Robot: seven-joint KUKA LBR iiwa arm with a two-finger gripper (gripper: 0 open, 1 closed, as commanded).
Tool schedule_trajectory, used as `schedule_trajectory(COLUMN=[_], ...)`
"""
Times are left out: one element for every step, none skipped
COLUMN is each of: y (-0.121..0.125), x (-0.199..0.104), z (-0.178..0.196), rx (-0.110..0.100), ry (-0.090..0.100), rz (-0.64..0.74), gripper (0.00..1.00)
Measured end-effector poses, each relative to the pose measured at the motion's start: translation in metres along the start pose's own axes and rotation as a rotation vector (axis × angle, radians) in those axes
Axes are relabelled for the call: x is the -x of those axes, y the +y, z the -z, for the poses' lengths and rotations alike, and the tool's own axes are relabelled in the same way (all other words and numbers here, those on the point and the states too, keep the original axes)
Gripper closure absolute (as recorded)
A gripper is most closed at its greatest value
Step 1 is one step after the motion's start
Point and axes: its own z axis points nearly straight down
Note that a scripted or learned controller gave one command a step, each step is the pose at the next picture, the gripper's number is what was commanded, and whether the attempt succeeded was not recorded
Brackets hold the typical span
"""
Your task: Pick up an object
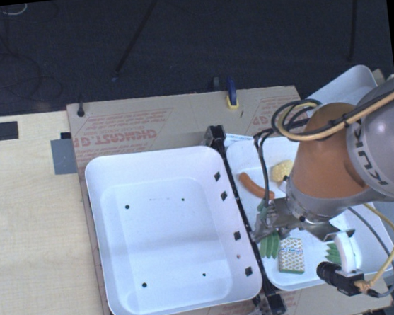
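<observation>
The green piece (268, 244) is lying in the right bin (243, 156), near its left wall, looking light and probably soft, so a pinch across its narrow width seems safest. A checkered block (292, 255), an orange stick (253, 183) and a yellow lump (281, 171) are sitting nearby. The gripper (268, 224) is hanging just over the green piece; whether the jaws are open or closed, I cannot tell. The arm (340, 160) is reaching in low over the desk.
</observation>
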Motion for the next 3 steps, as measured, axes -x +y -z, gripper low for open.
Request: schedule_trajectory(y=[0.000,0.020,0.061], x=[-0.003,0.011,-0.059], z=[0.010,0.009,0.011], rx=[-0.001,0.004,0.005], ry=[0.002,0.001,0.004], rz=[0.003,0.004,0.013], gripper=[1.00,1.00,1.00])
